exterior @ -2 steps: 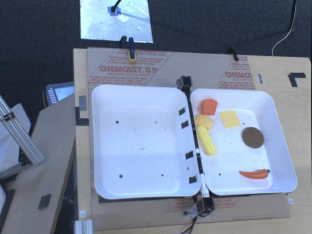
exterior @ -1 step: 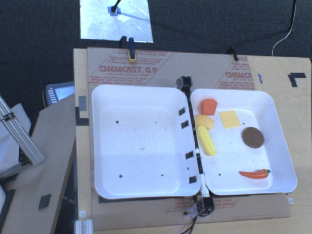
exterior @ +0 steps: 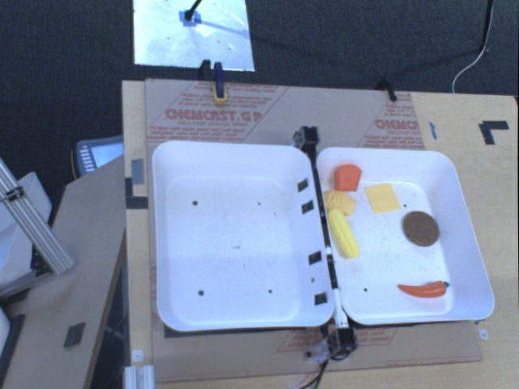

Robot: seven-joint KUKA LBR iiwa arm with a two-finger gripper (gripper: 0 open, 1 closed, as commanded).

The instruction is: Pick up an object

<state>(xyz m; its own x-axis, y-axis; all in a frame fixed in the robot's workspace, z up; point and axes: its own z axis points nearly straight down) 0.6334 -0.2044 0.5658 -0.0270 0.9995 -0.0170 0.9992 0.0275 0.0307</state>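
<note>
The right bin (exterior: 466,217) holds several toy foods. An orange-red block (exterior: 348,177) lies at its far left corner, with a yellow lumpy piece (exterior: 340,203) just in front of it. A yellow corn cob (exterior: 344,233) lies along the left wall. A flat yellow cheese square (exterior: 382,198) sits near the middle back. A brown round patty (exterior: 421,228) rests right of centre. A red chili pepper (exterior: 422,289) lies near the front wall.
The left bin (exterior: 170,241) stands beside the right one, joined by black clips (exterior: 315,258) along the shared wall. A cardboard sheet (exterior: 268,112) lies under both bins. A shiny metal plate (exterior: 193,23) lies on the dark floor behind the bench.
</note>
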